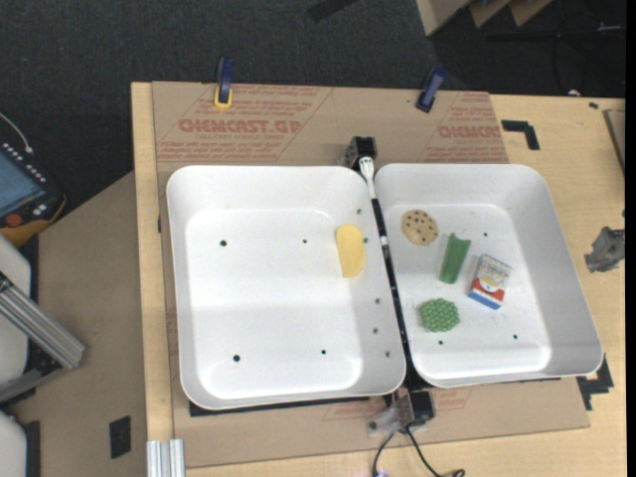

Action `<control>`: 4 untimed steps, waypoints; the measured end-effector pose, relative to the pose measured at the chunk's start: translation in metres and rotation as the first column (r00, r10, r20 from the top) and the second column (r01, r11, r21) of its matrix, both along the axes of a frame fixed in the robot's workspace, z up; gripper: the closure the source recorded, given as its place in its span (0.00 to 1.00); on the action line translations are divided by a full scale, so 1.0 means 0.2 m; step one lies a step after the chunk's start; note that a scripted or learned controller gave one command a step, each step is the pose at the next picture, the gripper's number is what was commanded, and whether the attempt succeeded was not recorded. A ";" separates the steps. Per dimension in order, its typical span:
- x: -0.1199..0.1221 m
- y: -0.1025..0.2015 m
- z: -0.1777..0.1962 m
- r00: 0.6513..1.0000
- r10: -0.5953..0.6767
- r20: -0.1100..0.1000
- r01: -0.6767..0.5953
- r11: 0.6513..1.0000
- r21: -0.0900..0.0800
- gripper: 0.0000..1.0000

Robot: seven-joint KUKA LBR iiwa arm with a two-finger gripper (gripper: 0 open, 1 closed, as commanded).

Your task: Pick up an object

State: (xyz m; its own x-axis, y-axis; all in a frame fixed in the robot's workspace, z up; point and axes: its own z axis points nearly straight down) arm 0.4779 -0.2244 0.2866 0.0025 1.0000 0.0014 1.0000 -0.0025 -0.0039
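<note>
White left bin (199, 266) holds one yellow piece (350, 250) near its right wall, floor otherwise bare. Right bin (561, 296) holds a cookie (419, 228), green stick (454, 258), green disc (439, 314) and small box (489, 281), none touching, clear of the walls. Gripper (603, 249) sits outside the right rim, holding nothing; whether open or closed cannot be told. Judged: pick-up not started.

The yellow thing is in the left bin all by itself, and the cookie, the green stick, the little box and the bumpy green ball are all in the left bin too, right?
Not quite. The camera view shows the yellow piece alone in the left bin, but the cookie, the green stick, the little box and the bumpy green ball are in the right bin.
</note>
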 end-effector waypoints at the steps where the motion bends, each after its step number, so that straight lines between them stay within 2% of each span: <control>1: 0.18 0.28 0.07 1.000 0.010 0.009 -0.010 1.000 -0.002 1.00; 2: 0.00 0.07 0.10 1.000 -0.002 0.003 0.002 1.000 -0.003 1.00; 3: 0.06 0.46 0.33 1.000 0.011 0.012 -0.011 1.000 -0.002 1.00; 4: 0.01 0.14 0.49 1.000 -0.002 0.011 0.002 1.000 -0.007 1.00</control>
